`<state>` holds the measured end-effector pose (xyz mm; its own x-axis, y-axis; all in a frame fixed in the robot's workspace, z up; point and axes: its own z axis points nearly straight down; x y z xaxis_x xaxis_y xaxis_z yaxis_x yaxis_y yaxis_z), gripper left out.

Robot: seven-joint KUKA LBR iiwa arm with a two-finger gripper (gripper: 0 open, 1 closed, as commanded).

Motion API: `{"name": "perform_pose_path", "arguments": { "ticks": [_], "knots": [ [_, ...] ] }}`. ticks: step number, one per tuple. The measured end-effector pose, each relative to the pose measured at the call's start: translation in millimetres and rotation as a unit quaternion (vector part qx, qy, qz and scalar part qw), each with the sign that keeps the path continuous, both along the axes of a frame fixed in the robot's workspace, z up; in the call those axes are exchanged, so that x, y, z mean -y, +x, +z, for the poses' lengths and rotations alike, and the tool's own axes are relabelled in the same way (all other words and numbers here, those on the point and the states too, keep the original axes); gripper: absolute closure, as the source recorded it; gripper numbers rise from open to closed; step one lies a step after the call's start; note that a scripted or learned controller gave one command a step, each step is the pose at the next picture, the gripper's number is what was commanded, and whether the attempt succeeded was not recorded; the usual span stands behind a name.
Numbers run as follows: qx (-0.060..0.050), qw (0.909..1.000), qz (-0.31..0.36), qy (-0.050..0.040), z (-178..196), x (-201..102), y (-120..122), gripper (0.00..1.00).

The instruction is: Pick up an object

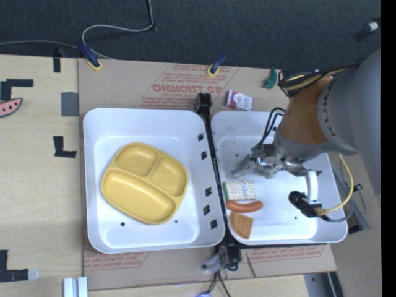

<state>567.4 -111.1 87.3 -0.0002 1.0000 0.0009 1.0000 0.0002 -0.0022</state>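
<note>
My gripper (249, 159) hangs over the middle of the right bin (322, 231), its fingers pointing left and spread open with nothing between them. Just below it lies a small white and green packet (240, 190). In front of the packet are a reddish sausage (245, 206) and an orange waffle-like piece (242, 226), near the bin's front left corner. A yellow divided plate (145, 181) lies in the left bin (105, 122).
A black divider (209, 166) runs between the bins. A small red and white packet (238, 100) lies on the cardboard behind the right bin. Yellow clamps (93, 60) and a green clip (271, 78) sit at the cardboard's back edge. The arm's cables (309, 203) hang over the right bin.
</note>
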Motion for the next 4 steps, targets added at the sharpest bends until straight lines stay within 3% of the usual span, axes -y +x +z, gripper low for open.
{"name": "perform_pose_path", "arguments": {
  "ticks": [1,2,3,4],
  "knots": [
    [0.002,1.0000,0.000,-0.0007,9.7,0.4,0.8,1.00],
    [0.002,1.0000,0.000,-0.0006,9.6,0.3,0.7,0.00],
    [0.002,1.0000,0.001,-0.0003,-1.5,-16.4,48.9,0.00],
    [0.002,1.0000,0.001,-0.0004,8.0,-16.2,48.7,1.00]
  ]
}}
